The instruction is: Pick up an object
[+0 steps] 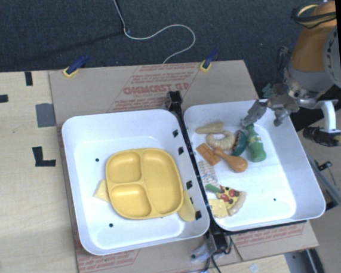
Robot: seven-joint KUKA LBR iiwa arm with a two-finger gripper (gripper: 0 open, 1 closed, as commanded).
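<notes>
My gripper (265, 113) hovers over the back of the right bin (294, 178), its two fingers spread open with nothing between them. Just below and left of it lies a green bottle (255, 144) beside a teal piece (240, 142). Left of those are a pale shrimp-like toy (220, 139), a beige piece (209, 127), an orange stick (207, 154) and a brown drumstick (231, 160). A pizza slice (227, 197) lies near the bin's front left.
The left bin (84, 171) holds a yellow divided plate (144, 183) with yellow flat pieces (100, 191) poking out beneath it. A black clip divider (177, 102) joins the bins. A white cable (161, 35) runs across the dark floor behind.
</notes>
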